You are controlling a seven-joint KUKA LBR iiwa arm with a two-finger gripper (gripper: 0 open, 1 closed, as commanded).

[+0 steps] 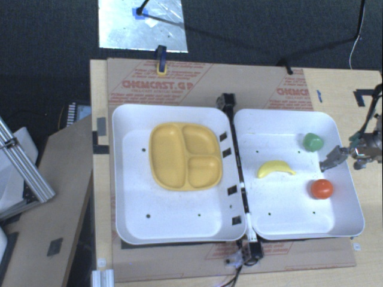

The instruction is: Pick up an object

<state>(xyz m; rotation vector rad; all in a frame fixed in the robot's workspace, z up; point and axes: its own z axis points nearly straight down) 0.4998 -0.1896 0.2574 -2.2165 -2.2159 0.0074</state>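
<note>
Your gripper [333,158] hangs at the right bin's [287,223] rim, jaws' state unreadable, approaching; next, descend on the orange ball [322,188].

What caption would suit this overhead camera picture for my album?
Robot gripper at the right bin beside banana, green ball and orange ball; yellow tray in left bin.

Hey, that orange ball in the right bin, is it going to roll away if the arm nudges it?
Probably. The orange ball looks round and smooth, so a sideways nudge would likely send it rolling across the flat floor of the right bin. Nothing touches it; the banana lies apart. The bin's raised rim should probably stop it.
</note>
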